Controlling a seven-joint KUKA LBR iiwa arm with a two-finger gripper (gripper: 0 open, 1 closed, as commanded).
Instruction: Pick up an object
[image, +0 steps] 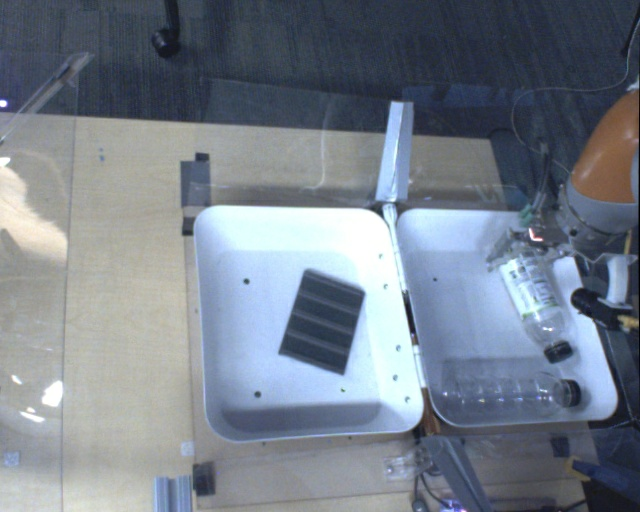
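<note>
Pick not yet made: nothing is lifted, and every object lies in a bin.

From the camera view, the tool (535, 232) sits low at the far right corner of the right bin (445, 250), under the orange band of the arm (610, 160); whether it is open or shut I cannot tell (the wrist hides that part). Just below the tool a clear bottle (533, 295) with a dark cap lies flat, its top end close to the tool. Further off, along the near wall, a second clear bottle (510, 390) lies on its side. Well to the left of the tool, in the left bin (230, 260), rests a dark ribbed block (322, 321). In my judgement the grasp and the lift both remain, with the nearer bottle the likely target.
</note>
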